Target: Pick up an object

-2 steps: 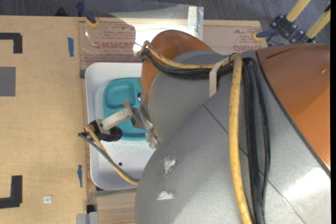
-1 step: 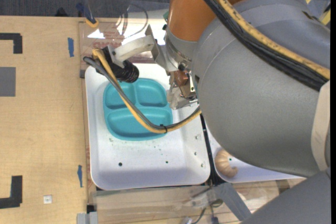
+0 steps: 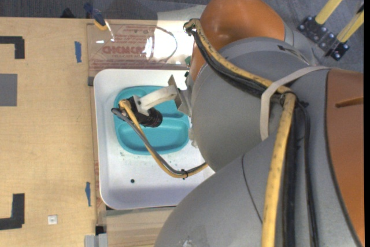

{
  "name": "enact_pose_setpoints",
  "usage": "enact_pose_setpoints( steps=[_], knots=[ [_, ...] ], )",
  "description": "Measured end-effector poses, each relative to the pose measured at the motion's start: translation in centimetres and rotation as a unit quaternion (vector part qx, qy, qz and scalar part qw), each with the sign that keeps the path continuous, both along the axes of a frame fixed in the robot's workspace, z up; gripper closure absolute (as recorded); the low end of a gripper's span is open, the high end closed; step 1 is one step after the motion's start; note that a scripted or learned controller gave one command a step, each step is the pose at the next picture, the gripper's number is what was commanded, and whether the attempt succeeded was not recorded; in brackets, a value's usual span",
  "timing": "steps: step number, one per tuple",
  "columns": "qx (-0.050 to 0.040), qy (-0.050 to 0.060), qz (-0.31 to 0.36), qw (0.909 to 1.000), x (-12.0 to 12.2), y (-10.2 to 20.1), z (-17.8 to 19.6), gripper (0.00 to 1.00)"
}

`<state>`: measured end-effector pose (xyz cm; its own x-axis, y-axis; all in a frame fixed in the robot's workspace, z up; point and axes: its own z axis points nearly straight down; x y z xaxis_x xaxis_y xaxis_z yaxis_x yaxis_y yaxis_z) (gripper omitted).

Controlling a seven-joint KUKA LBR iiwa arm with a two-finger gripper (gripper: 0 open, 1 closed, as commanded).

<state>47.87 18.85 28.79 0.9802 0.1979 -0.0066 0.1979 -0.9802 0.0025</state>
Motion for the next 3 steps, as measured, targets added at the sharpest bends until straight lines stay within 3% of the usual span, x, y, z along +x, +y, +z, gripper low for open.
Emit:
enact_pose_setpoints(
  steps=[1, 2, 3],
  knots=[
    [0.0019, 0.000, 0.120, 0.9928, 0.0, 0.1, -4.8, 1.00],
    [0.0017, -0.003, 0.001, 1.0000, 0.0, 3.6, -5.5, 1.00],
    [0.0025, -0.002, 0.254, 0.9671, 0.0, 3.7, -0.6, 1.00]
  ],
)
